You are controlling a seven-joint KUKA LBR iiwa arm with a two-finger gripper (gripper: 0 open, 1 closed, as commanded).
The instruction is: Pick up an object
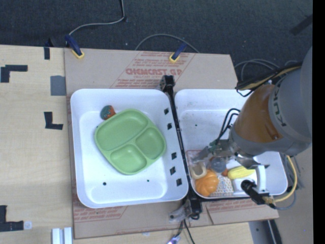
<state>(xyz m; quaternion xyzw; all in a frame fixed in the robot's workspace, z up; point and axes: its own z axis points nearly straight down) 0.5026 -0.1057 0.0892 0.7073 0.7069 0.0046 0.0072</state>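
- Down in the right bin, the gripper hangs low over the near corner, the grey arm with its orange band reaching in from the right.
- Whether the gripper is spread or pressed together cannot be told; nothing is seen pinched in it.
- An orange round object lies just below the gripper, beside a yellow piece and a small pale cup.
- Over in the left bin sit a green divided plate and a small ball at the plate's far edge.
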